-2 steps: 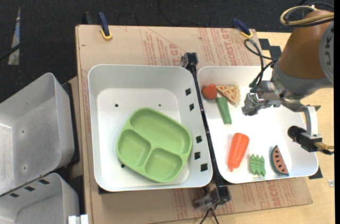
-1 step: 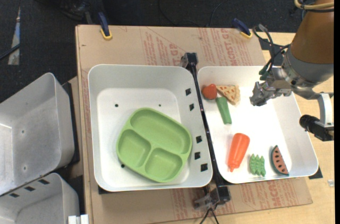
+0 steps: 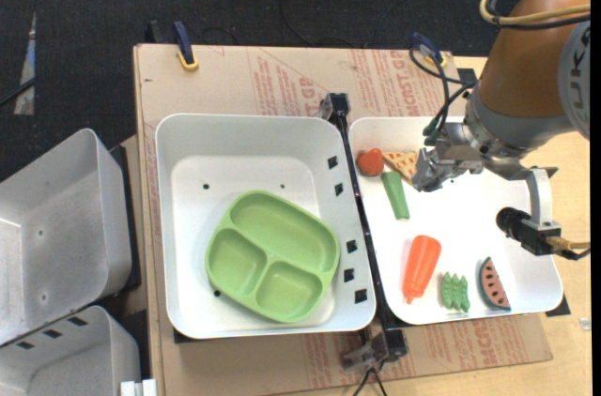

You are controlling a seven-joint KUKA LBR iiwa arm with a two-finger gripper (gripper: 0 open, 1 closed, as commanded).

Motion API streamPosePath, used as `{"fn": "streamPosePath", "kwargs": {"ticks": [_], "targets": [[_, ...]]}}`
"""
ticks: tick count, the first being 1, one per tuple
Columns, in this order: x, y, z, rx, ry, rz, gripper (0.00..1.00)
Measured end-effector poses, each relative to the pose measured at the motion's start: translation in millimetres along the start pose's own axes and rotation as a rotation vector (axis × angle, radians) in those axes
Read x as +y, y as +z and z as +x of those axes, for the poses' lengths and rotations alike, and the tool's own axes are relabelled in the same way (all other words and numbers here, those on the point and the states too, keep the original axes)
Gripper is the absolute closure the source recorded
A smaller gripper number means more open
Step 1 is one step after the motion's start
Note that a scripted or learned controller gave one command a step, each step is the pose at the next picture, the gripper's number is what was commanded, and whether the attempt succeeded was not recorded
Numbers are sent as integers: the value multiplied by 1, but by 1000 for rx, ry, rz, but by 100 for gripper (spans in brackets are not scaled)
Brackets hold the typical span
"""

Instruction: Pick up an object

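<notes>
Gripper [image 3: 427, 175] low beside the pizza slice [image 3: 403, 163]; finger state cannot be told.
Centre squarely over the slice, right of the tomato [image 3: 370, 161], before descending to grasp.

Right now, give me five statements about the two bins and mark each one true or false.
1. The green divided plate lies in the left bin. True.
2. The orange carrot lies on the divided plate. False: it lies in the right bin.
3. The watermelon slice sits near the right bin's front right corner. True.
4. The gripper hangs over the left bin. False: it hangs over the right bin, near the pizza slice.
5. The red tomato lies beside the pizza slice. True.
</notes>
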State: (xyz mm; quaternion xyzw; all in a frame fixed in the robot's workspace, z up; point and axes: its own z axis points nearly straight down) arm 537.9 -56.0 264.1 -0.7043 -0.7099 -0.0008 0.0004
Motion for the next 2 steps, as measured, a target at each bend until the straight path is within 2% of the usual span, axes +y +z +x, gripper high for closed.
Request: {"fn": "streamPosePath", "kwargs": {"ticks": [1, 2], "targets": [[2, 19, 51, 0, 0, 3, 100], [-8, 28, 112, 1, 0, 3, 100]]}}
